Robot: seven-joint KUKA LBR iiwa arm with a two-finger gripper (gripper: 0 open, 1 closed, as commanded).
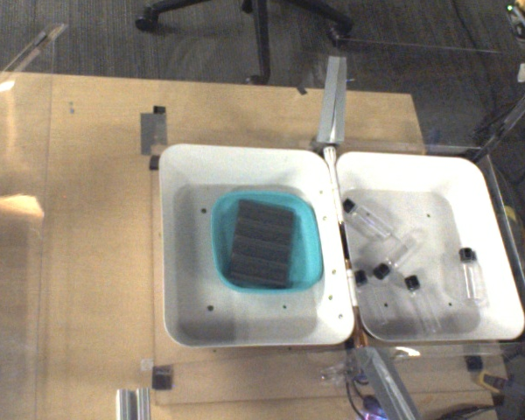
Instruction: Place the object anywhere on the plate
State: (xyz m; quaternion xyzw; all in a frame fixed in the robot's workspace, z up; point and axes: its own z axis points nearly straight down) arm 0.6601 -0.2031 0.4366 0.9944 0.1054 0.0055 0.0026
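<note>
A teal square plate (310,250) sits in the middle of the left white bin (182,269). A dark grey ribbed block (262,241) lies flat on the plate, well inside its rim and slightly turned. Nothing touches the block from above.
The right white bin (494,234) holds several clear vials with black caps, among them one at the upper left (367,218), one near the middle (399,255) and one at the right (469,275). A metal post (332,103) stands behind the joint of the bins. The wooden bench (70,234) stretches left.
</note>
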